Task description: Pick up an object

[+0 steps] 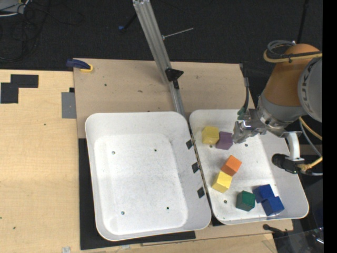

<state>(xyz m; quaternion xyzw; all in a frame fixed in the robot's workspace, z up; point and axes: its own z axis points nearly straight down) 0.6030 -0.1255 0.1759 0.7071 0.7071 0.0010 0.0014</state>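
**Currently: gripper at purple block, right bin**

The gripper (241, 135) sits just right of the purple block (225, 140) in the right bin (295, 207). Finger state: cannot tell. A yellow block (210, 135) lies touching the purple block's left side.

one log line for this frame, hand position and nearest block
hand: low in right white bin | nearest: purple block, beside hand | hold: none seen | also: yellow block next to purple

I can't make out the gripper's (240, 135) fingertips; its body overlaps the purple block's (225, 140) right edge.
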